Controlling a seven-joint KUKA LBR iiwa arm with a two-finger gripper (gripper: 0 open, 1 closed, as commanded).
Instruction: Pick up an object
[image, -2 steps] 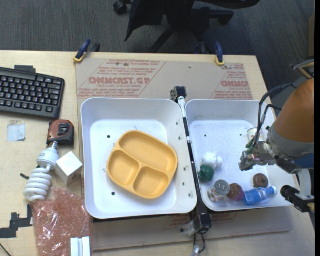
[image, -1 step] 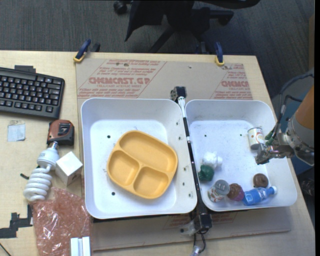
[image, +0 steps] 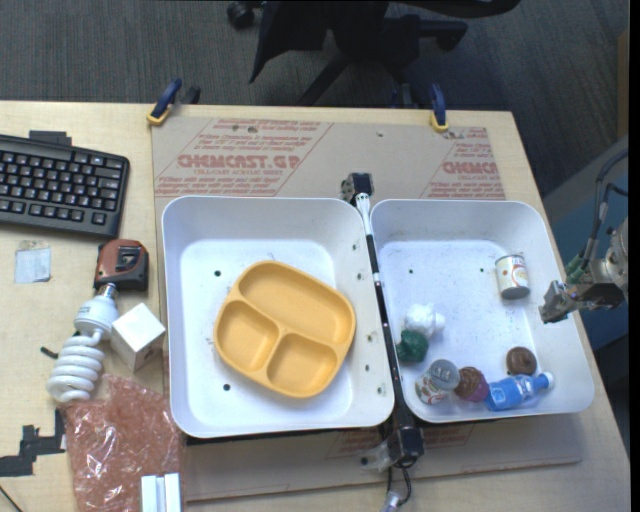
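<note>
One keyboard (image: 60, 185) lies farthest from the gripper, at the bench's far left. Nearer come one tape measure (image: 122, 265), one spiral light bulb (image: 82, 345), one white cube (image: 137, 335) and one pink bag (image: 118, 435).

Two white bins sit side by side. The left bin (image: 190, 390), well away from the gripper, holds one yellow divided plate (image: 285, 328).

The right bin (image: 545, 230) lies just beside the gripper and holds seven small things: one white lump (image: 424, 320) with one green piece (image: 412, 346) touching it below, one round silver piece (image: 441, 378), one dark red piece (image: 471, 384), one blue bottle (image: 516, 391), one brown ball (image: 520, 360), and one small can (image: 512, 276), which is the nearest to the gripper.

The gripper (image: 556, 303) is at the right bin's outer rim, at the far right; it looks dark and small here, so whether it is parted or closed cannot be told, and nothing is seen in it.
</note>
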